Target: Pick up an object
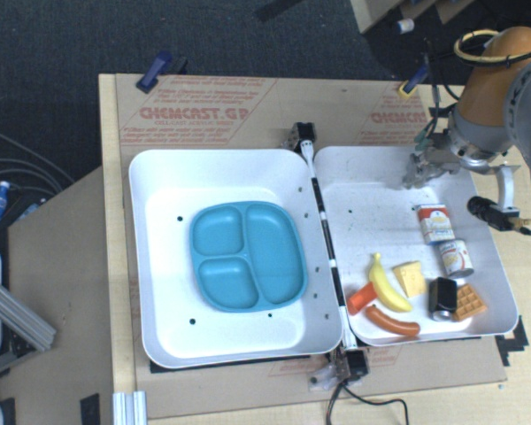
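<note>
Bench carries two shallow white plastic bins side by side. The left bin [159, 237] holds one item: a blue three-compartment plastic plate [246, 255], lying flat near the bin's centre.

The right bin [363, 175] holds the candidate objects, all grouped toward its near right corner. A red-and-white small carton [435, 223] and a small red-labelled can [455, 258] lie along the right edge. Nearer the front edge sit a yellow plastic banana [387, 287], a pale yellow cheese wedge [411, 278], an orange toy carrot [361, 298], a red-orange toy sausage [393, 324], a black box-shaped item [442, 297] and a tan waffle-patterned piece [469, 301]. Banana, cheese, carrot and sausage lie touching or just beside one another.

The grey two-finger gripper [418, 173] is over the right bin's far right corner, well apart from the cluster. Whether its claw is apart or together cannot be told at this resolution. Nothing is visibly gripped.

Assessment: the task stands at the approach step; no pick is made. The next move calls for travel toward the near right corner, choice of one object, alignment above it, and descent. The carton lies nearest and stands clear of neighbours; the crowded banana group risks a fouled grasp.
</note>
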Controlling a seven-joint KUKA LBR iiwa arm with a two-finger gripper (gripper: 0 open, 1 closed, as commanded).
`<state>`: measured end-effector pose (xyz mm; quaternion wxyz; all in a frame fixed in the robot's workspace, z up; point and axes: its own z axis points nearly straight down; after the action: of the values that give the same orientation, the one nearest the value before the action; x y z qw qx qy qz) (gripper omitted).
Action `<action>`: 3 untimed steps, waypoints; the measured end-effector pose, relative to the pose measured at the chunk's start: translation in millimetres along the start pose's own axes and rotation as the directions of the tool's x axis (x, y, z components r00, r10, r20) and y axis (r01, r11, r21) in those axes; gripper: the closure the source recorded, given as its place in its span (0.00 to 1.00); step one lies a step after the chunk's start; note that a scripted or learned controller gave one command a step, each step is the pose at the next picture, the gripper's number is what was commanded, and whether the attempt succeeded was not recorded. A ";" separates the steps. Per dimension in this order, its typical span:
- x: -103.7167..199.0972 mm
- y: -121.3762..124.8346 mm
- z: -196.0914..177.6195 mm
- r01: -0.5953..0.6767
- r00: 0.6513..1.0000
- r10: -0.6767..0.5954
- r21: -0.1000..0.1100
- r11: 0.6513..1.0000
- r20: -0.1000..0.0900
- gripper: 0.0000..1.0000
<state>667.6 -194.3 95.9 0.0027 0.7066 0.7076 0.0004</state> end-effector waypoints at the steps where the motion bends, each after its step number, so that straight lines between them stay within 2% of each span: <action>1: 0.1 -0.1 0.2 0.000 1.000 0.000 0.001 1.000 0.000 0.00; 2: -3.7 -73.4 10.1 -0.001 1.000 0.001 0.003 1.000 -0.003 0.00; 3: 24.3 -138.8 11.0 -0.002 1.000 0.002 0.007 1.000 -0.005 0.00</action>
<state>528.8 -170.2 84.2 -0.0013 0.7074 0.7068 -0.0003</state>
